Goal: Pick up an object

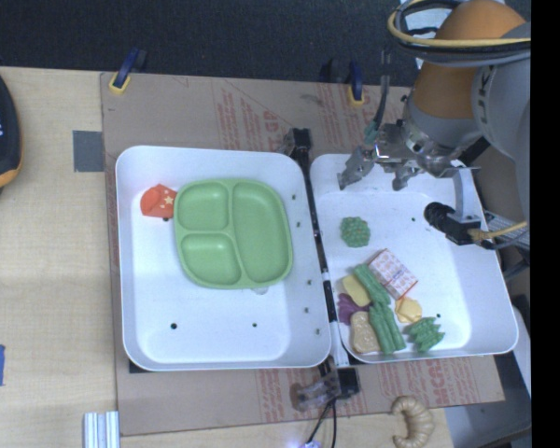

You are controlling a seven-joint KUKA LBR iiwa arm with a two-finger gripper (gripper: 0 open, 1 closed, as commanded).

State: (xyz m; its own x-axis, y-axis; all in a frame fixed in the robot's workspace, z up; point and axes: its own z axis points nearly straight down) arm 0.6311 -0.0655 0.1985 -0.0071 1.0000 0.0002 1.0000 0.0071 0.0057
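My gripper (378, 170) hangs over the far edge of the right bin (467, 278), open, with nothing between its fingers. A round green broccoli piece (355, 231) lies just below it, apart from the fingers. At the bin's near side lies a cluster: a pink-and-white box (393, 272), green beans (380, 308), a purple piece (354, 290), a yellow piece (409, 310), a tan piece (362, 332) and a small green sprig (425, 332).
The left bin (149, 325) holds a green divided plate (233, 231) and a red toy (157, 201) at its far left. A black part (445, 219) juts in over the right bin's right side. A tan object (413, 420) lies on the bench in front.
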